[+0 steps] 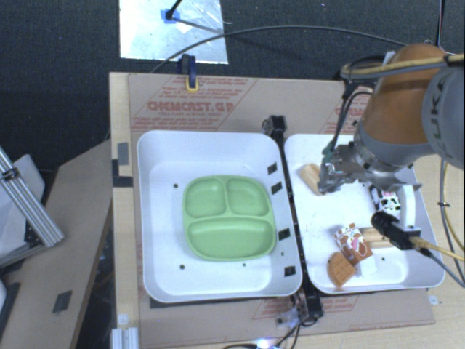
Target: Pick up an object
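Grey metal gripper (pixel 328 174) hangs low in the right bin (pixel 312 227), touching or just beside a tan bread-like piece (pixel 311 177); I cannot tell its grasp state. Nearer me lie a red-patterned toy (pixel 352 243) and waffle piece (pixel 340 269). My worry: contact at the piece's edge could nudge it toward the divider rather than lift it.

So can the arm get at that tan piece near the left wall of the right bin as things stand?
Probably yes. The end effector hangs right beside the tan piece, and nothing lies over it. The bin wall close on its left may crowd one side of the approach.
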Robot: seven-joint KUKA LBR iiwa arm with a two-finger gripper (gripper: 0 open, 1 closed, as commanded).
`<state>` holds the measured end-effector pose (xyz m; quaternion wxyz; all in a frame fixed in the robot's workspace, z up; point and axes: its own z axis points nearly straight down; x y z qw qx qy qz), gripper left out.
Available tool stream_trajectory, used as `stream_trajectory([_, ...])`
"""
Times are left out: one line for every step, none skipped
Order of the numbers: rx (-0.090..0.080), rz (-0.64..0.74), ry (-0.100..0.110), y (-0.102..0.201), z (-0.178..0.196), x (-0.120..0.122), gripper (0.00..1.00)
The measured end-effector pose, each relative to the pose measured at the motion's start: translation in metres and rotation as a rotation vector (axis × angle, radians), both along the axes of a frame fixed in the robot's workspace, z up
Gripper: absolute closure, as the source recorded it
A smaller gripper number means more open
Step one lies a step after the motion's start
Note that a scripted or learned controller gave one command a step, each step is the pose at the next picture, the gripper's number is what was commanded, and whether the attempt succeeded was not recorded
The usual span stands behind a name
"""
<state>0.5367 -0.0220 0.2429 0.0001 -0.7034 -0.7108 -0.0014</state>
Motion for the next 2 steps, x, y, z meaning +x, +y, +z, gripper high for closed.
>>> stream_trajectory([-0.001,-0.002,0.001,0.045,-0.001,-0.014,1.0])
stream_trajectory([-0.001,-0.002,0.0,0.096,-0.009,-0.009,1.0])
